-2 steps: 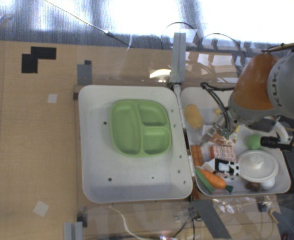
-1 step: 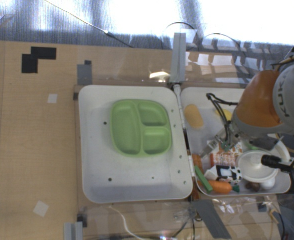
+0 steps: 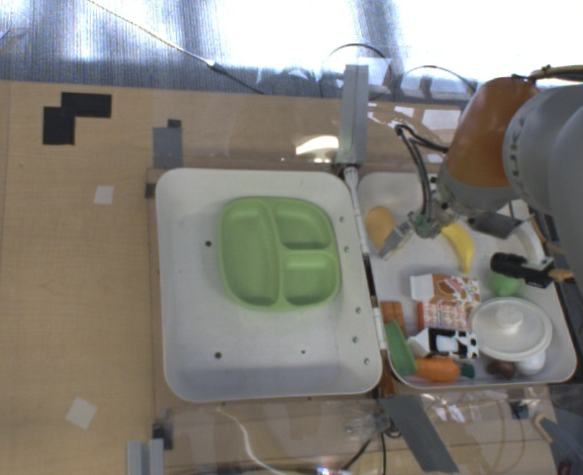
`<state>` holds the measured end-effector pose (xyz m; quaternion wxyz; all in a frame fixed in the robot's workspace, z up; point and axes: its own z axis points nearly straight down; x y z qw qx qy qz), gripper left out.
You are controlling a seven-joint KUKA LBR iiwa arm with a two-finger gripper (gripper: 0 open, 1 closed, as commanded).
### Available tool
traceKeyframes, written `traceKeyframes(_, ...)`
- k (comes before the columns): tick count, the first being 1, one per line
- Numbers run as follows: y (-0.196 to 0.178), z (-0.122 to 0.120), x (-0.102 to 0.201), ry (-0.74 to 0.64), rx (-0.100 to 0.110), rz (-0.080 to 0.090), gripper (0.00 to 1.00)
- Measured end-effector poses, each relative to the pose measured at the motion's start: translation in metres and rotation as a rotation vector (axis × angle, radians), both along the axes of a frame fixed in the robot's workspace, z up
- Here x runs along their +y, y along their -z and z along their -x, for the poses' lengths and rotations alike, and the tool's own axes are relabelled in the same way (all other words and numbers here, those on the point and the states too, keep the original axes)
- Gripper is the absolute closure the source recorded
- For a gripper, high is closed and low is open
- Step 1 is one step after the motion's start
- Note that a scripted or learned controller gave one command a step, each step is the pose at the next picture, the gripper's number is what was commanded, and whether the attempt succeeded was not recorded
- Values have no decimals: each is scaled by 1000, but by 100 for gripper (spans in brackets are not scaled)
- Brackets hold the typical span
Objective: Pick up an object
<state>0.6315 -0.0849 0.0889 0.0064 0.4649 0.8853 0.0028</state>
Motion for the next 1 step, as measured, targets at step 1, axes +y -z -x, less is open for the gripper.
traceKeyframes(1,-17,-5,0,-8,-16,3,100)
